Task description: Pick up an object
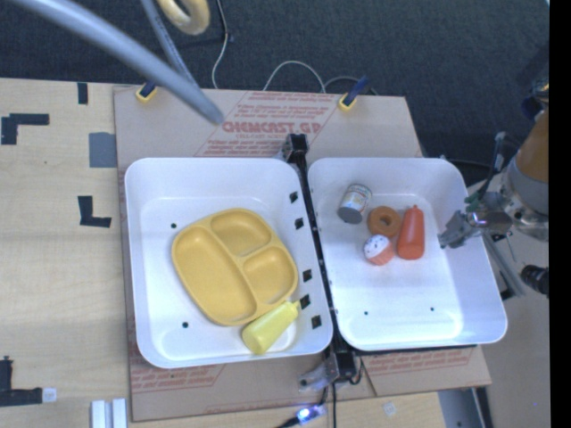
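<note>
Gripper [457,227] at right bin [464,301] rim — board [268,119] reads "CHEMCAST GP"

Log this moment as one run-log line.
gripper: over right bin's right rim, nothing seen held | right bin: can, donut, carrot | left bin: yellow plate

the right bin [446,324] holds four small things, all bunched in its top half. a grey can [354,203] lies tipped, nearest the bin's top left. a brown donut [384,219] sits beside it. an orange carrot [411,233] touches the donut. a white and orange ball [378,251] is just below.
</note>
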`<state>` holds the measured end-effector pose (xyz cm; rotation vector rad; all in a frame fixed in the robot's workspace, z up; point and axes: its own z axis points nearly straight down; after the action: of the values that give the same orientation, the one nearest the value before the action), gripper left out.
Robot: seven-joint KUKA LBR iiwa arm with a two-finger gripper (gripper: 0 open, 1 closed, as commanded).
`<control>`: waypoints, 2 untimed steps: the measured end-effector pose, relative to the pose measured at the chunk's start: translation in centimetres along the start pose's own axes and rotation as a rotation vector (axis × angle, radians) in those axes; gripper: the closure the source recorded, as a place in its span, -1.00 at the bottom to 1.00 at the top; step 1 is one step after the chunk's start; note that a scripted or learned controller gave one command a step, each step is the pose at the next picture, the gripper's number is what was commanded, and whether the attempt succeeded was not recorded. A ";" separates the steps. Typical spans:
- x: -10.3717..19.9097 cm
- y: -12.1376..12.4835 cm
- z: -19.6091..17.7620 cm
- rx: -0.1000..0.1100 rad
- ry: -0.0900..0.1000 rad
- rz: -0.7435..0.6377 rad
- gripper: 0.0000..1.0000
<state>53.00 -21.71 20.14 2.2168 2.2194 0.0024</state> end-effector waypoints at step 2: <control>5.5 0.2 -2.0 0.006 0.003 -0.004 1.00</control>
<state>53.19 -16.25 22.12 2.2171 2.2288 -0.0012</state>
